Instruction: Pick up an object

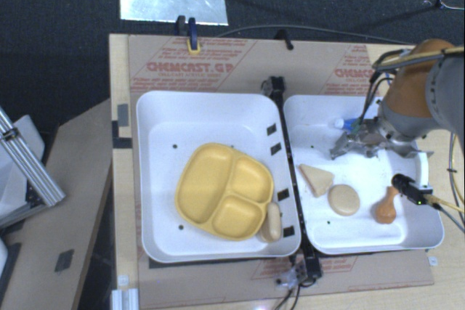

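**Operator:** White bins, two on the table. Left bin (156,178) carries a yellow divided tray (221,189) with a pale bread roll (272,221) against its near right corner. Right bin (429,232) carries the loose pieces: a tan wedge (316,178), a round beige biscuit (344,200) just near of it, and a brown drumstick-shaped piece (386,208) to the right.

**Second:** End effector?

**Operator:** I see it low in the far part of the right bin, end effector (356,145) under the grey wrist. Nothing sits between its parts that I can make out. How wide it stands, I cannot tell; the metalwork blurs together. A small blue-and-white bit (341,123) lies just beside it.

**Second:** Risks?

**Operator:** My judgement: it hangs apart from the wedge, far side of it, so a straight descent would close on bare bin floor. The wedge and biscuit nearly touch, so a grasp there could nudge one aside. The wedge's flat, sloped faces may slip out.
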Controlling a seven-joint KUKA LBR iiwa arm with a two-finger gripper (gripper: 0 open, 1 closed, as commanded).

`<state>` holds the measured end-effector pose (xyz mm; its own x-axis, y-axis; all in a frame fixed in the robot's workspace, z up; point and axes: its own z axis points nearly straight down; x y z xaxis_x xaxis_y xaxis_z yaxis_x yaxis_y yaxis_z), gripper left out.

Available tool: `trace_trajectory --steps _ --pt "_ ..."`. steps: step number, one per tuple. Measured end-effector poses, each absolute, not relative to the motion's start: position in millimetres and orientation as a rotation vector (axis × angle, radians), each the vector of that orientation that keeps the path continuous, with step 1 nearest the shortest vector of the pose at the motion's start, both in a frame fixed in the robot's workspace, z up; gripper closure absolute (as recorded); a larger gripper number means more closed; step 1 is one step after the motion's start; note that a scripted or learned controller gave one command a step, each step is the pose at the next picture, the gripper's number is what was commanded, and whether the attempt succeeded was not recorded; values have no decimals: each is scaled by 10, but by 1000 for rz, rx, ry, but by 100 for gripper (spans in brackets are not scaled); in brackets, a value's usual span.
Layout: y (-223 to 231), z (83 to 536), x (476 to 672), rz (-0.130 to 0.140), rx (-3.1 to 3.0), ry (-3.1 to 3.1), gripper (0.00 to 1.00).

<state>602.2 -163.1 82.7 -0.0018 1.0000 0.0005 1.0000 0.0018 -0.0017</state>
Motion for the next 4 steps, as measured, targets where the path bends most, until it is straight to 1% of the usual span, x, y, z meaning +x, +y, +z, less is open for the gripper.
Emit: trace_trajectory --steps 1,2,3,4 --pt "-1635 960 6040 -4 -2222 -2226 100" --pt "-1637 1601 6024 -6 -2222 -2229 100" --pt "-1633 2044 6069 -6 -2220 -2231 100" --pt "-1636 2590 6085 -7 -2220 -2232 100"
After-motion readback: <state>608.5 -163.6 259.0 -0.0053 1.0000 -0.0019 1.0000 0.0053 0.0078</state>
